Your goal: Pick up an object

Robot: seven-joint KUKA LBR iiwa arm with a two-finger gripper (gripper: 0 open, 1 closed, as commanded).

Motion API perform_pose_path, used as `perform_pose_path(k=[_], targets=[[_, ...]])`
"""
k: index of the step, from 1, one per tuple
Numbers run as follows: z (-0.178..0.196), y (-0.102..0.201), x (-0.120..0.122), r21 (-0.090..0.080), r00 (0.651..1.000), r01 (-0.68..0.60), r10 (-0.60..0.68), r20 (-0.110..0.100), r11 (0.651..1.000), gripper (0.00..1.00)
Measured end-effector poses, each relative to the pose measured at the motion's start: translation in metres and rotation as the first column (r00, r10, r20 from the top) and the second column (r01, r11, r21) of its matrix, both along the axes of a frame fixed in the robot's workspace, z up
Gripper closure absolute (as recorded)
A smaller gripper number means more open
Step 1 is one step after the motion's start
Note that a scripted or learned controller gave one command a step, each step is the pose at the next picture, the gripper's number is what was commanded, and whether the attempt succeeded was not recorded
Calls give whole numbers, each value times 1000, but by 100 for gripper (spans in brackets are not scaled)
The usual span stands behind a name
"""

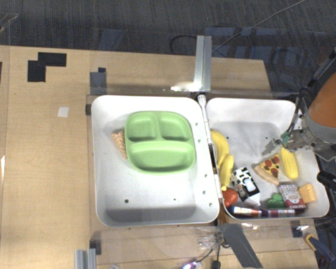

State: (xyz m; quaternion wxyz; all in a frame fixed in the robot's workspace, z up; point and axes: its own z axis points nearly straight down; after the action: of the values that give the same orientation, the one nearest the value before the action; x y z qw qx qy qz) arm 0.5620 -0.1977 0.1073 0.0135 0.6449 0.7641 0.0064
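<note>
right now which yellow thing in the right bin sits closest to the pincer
The corn cob, just below the pincer beside the pizza slice; the bananas lie against the bin's left wall.

A single fixed camera looks down from above the bench at a slant, far enough back to take in both white bins whole: the left bin sits near the middle of the frame and the right bin toward the right side. Dark carpeted floor fills the top strip, so the view tilts toward the bench's far edge. The arm enters from the right border.
</note>
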Motion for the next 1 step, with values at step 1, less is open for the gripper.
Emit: perform_pose_path(k=[1], targets=[[10,1,2,0,1000,-3,3,4,1000,100]])
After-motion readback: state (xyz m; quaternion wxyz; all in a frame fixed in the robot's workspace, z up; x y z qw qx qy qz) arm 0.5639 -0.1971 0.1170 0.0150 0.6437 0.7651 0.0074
